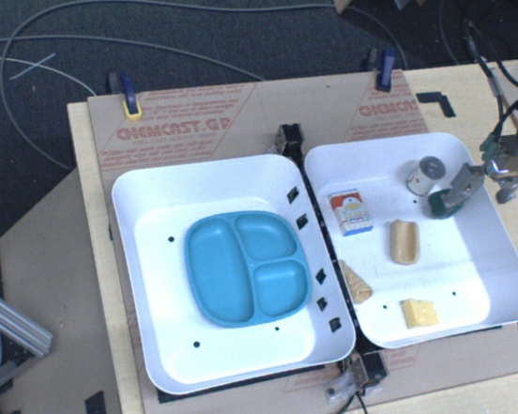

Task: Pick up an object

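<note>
1. The end effector [449, 197] sits low over the right-hand shallow white bin [493, 256], beside a small grey round cylinder [430, 170]; whether it is spread or pressed together I cannot tell
2. Step in hand, by my reading: the approach, nothing visibly gripped
3. Next move calls for centring over the cylinder, or the nearby tan cork-like roll [404, 241], before lowering
</note>
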You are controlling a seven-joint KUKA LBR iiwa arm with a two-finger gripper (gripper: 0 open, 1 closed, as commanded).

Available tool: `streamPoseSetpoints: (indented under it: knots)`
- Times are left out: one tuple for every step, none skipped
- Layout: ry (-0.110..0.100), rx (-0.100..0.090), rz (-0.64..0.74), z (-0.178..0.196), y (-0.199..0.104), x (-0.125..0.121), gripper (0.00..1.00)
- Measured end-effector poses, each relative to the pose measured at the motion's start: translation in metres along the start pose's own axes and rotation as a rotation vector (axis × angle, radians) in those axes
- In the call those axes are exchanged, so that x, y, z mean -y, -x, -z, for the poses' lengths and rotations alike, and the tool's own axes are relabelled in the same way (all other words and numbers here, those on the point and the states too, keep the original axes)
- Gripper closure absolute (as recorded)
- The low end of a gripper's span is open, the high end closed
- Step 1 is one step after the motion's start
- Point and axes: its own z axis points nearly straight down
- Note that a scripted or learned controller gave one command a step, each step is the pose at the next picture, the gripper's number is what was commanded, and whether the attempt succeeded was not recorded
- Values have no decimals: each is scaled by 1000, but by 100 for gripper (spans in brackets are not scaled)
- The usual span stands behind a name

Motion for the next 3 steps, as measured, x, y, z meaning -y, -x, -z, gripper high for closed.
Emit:
streamPoseSetpoints:
  knots:
    - [12, 3, 4, 6, 0, -2, 0]
    - [7, 1, 4, -36, -2, -3, 0]
    - [6, 1, 3, -99, 0, -4, 0]
